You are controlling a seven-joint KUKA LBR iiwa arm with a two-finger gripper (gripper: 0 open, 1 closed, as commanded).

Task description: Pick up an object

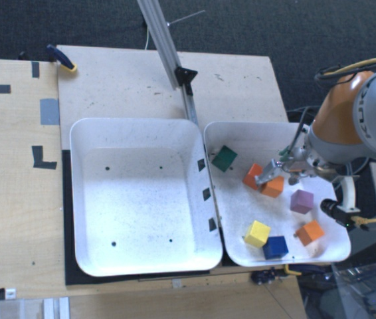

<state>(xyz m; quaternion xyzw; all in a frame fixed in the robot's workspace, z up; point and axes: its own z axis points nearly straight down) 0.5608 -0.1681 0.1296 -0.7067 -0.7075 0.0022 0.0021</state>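
In the right bin (241, 135), the tool (272, 175) sits among two orange blocks (262, 180) — apparently gripping one — purple cube (301, 201) nearby.

A pale wooden bench (141, 85) stands on dark carpet (254, 12), crossed by a slanting metal rail (158, 28).

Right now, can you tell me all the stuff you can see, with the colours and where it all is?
White plastic bins: 2, white, side by side on the bench; left bin, right bin.
Green block: 1, green, right bin, upper left.
Red-orange block: 1, right bin, middle, beside the gripper.
Orange block: 1, right bin, middle, at the gripper's tip.
Purple block: 1, right bin, right side.
Small orange block: 1, right bin, lower right.
Yellow block: 1, right bin, lower middle.
Blue block: 1, right bin, touching the yellow one.
Metal pole: 1, grey, slanting over the bench.
Gripper: 1, grey, over the right bin.
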